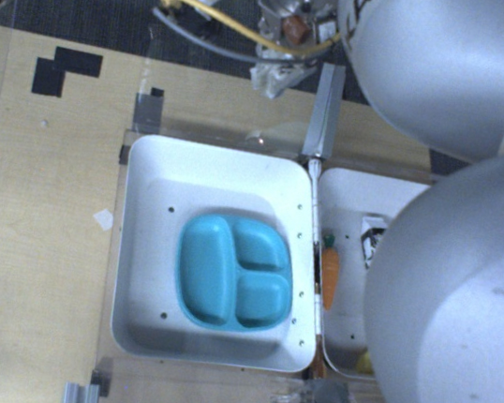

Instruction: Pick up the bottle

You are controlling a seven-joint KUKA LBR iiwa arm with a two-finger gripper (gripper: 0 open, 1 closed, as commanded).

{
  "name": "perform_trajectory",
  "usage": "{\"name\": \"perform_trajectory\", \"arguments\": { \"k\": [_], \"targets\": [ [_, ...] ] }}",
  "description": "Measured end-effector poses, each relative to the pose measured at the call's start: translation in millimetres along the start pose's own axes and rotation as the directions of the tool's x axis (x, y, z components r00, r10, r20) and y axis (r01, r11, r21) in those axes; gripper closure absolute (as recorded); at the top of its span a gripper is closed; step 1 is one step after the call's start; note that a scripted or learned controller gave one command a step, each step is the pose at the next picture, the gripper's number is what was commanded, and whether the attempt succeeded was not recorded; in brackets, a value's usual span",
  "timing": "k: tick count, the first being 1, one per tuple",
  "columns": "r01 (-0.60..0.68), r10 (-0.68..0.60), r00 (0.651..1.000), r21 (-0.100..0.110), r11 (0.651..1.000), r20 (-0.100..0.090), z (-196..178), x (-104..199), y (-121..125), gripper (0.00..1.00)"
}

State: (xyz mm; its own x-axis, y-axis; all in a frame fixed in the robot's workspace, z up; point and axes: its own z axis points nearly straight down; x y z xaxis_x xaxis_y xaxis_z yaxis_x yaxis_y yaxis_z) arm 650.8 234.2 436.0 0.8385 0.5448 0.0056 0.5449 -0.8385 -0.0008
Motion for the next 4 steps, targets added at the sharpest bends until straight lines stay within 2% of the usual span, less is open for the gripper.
{"name": "perform_trajectory", "arguments": {
  "k": [4],
  "targets": [
    [-0.001, 0.001, 1.0, 0.004, 1.0, -0.018, -46.5, 1.5, 4.6, 1.0]
  ]
}}
